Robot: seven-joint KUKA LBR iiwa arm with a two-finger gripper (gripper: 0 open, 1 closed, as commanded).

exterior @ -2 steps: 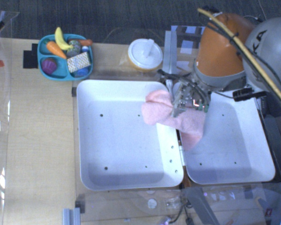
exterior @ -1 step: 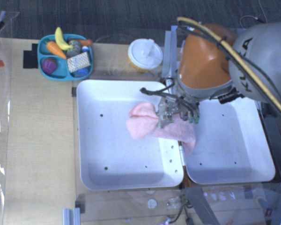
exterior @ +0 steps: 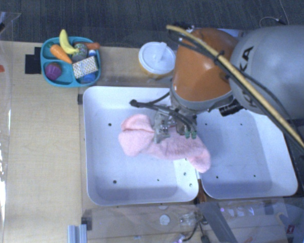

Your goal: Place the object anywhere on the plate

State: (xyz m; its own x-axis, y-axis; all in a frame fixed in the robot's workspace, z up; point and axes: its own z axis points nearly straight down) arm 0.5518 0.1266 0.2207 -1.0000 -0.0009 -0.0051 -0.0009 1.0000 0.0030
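Observation:
A crumpled pink cloth (exterior: 162,145) lies in the left white bin (exterior: 104,151), stretching from the bin's middle to its right wall, with one end draped over the divider. My gripper (exterior: 175,129) hangs straight down over the cloth's upper middle. It is open, with fingertips (exterior: 161,131) spread apart at the fabric's surface. The cloth rests flat in the bin and is not lifted. The blue divided plate (exterior: 48,80) sits on the bench at the far left, outside the bins, well away from the gripper.
The plate holds toy food: a banana (exterior: 67,43), a carrot (exterior: 60,53), a purple piece (exterior: 53,71) and a sponge-like block (exterior: 85,67). A white lidded cup (exterior: 156,58) stands behind the left bin. The right bin (exterior: 253,151) lies under the arm.

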